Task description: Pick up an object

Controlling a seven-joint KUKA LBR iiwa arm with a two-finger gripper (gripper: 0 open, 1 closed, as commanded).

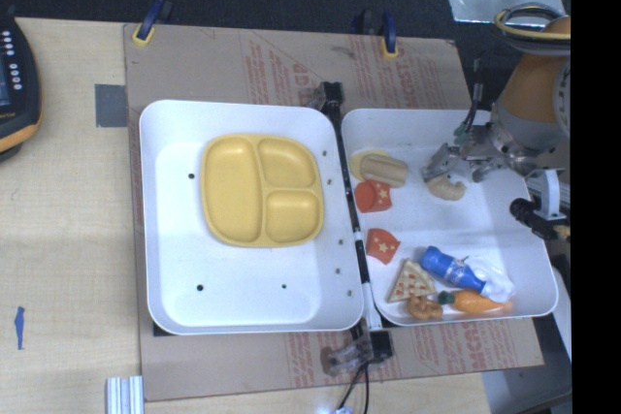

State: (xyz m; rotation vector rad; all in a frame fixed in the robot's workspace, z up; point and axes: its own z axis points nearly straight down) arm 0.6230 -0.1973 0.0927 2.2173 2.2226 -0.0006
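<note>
Seen from the overhead camera, the grey arm with its orange band (532, 90) is cut off at the right side, and the metal claw (456, 168) is small and dim, so whether it is spread or clenched cannot be told. It hangs over the upper part of the right shallow white bin (505, 238), just above a pale tan rounded lump (447, 188) that may be touching it (the contact is too blurred to settle), and nothing can be made out as grasped. Along this bin's left edge lie a tan bun-shaped piece (380, 168), a round red piece (374, 197) just below it, and a red wedge (382, 245) lower down. Near the bottom edge a pizza-slice toy (411, 282), a blue bottle with clear wrap (454, 270), an orange carrot-like toy (478, 303) and a small brown lump (424, 308) crowd together, hard to separate. The left white bin (175, 296) holds a yellow three-compartment plastic plate (262, 190) toward its upper middle.
</note>
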